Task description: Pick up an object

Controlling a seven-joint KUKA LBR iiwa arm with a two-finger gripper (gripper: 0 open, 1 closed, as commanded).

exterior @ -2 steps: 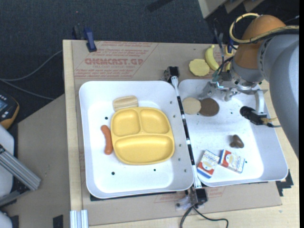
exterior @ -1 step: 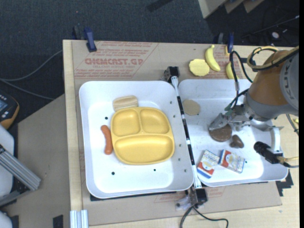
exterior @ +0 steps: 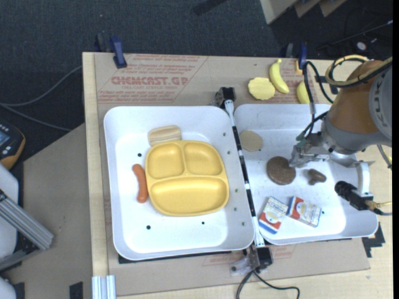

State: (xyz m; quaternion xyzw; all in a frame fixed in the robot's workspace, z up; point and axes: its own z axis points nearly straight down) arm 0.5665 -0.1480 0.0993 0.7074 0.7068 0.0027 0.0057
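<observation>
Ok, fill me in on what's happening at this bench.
A grey KUKA arm with an orange band reaches into the right bin and hangs its gripper low over a brown round cookie, with nothing visibly lifted. Two small cartons, a tan disc and a small brown piece also lie there. The left bin holds a yellow divided tray, a hot dog and a bread slice.

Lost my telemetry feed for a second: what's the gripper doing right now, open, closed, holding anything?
Gripper: low in the right white bin, beside the round brown cookie; open or closed cannot be told, and nothing visibly held.
</observation>
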